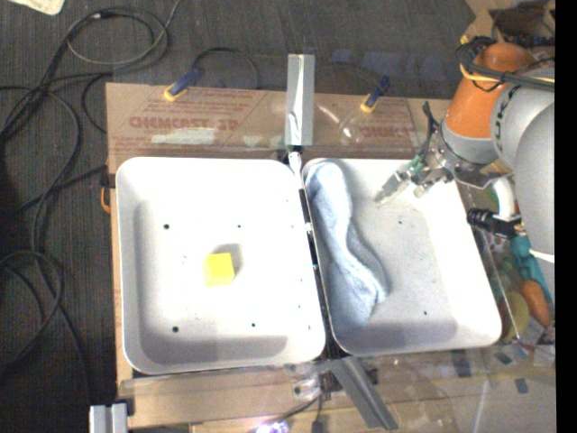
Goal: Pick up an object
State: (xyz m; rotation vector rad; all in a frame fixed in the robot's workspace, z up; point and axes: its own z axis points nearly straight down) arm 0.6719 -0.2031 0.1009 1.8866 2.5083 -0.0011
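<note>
Since nothing sits between my fingers, the pick is not yet done. My pincer [403, 184] hangs over the upper part of the right bin [451, 323], near its far wall, with the fingers spread a little and pointing down and to the left; they pinch nothing. Two things could be taken. A pale blue cloth [347, 246] lies bunched along the left side of the right bin, running from the far corner down toward the middle, and its nearest fold is only a short way left of and below my fingertips. A small yellow block [220, 268] rests near the middle of the left bin [144, 188], well apart from me. I judge the cloth the likelier target from where I hang. What is left is nearly everything: settle over a thing, drop, close, and lift it clear.
</note>
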